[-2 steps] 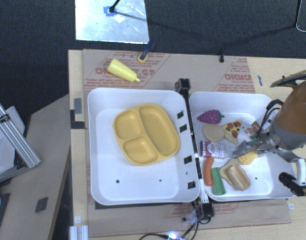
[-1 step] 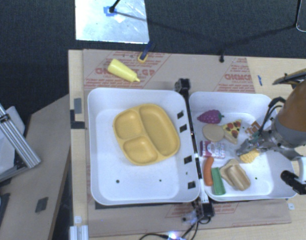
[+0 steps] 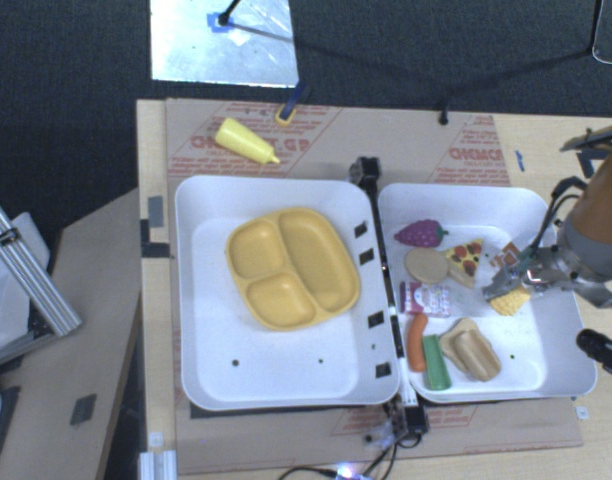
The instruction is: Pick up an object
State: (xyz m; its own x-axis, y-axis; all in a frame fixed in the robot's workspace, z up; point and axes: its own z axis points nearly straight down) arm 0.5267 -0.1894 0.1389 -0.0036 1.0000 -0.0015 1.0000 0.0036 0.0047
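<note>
Yellow waffle piece [image 3: 510, 302] under gripper [image 3: 508, 286], right bin [image 3: 556, 368] three o'clock; finger state: cannot tell. Risk: crowded pizza slice [image 3: 466, 260] nudged, grasp slips.

Two white bins [image 3: 201, 368] sit on the surface. The left bin holds one yellow divided plate [image 3: 291, 267]. The right bin holds one bunch of grapes [image 3: 419, 233], one pizza slice [image 3: 467, 259], one round cookie [image 3: 426, 265], one pink packet [image 3: 425, 299], one carrot [image 3: 416, 340], one green vegetable [image 3: 437, 363], one hot dog bun [image 3: 471, 352] and one yellow corn piece [image 3: 511, 302]. One yellow bottle [image 3: 246, 141] lies beyond the bins.
</note>
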